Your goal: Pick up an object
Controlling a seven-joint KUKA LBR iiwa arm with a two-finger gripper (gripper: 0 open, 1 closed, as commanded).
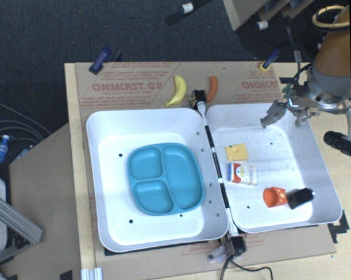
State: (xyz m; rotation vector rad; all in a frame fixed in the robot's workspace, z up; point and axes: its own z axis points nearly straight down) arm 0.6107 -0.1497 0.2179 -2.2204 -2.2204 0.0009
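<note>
- Currently the gripper (283, 111) hangs over the upper right part of the right bin (314, 160), its 2 fingers spread apart with nothing between them — an empty tool, by the look of it poised before a pick.
- Candidates for the pick all lie in that right bin: a small yellow block (237, 152) near the bin's left wall, a white carton with red and blue print (241, 174) just below it, and an orange cup (274, 197) touching a black object (300, 197) near the lower edge.
- Nearest of these to the gripper is the yellow block; it lies flat and apart from its neighbours, so it seems the easiest target.
- Risk sits with the orange cup and black object — they touch, so closing on 1 would likely nudge the other.
- Left bin (106, 139) holds a blue divided plate (165, 178), set centrally and well apart from the arm's reach here.
- Outside the bins, on the board behind them, lie a banana (177, 90) and an orange carrot-like piece (211, 87), beside each other near the bins' shared edge.
</note>
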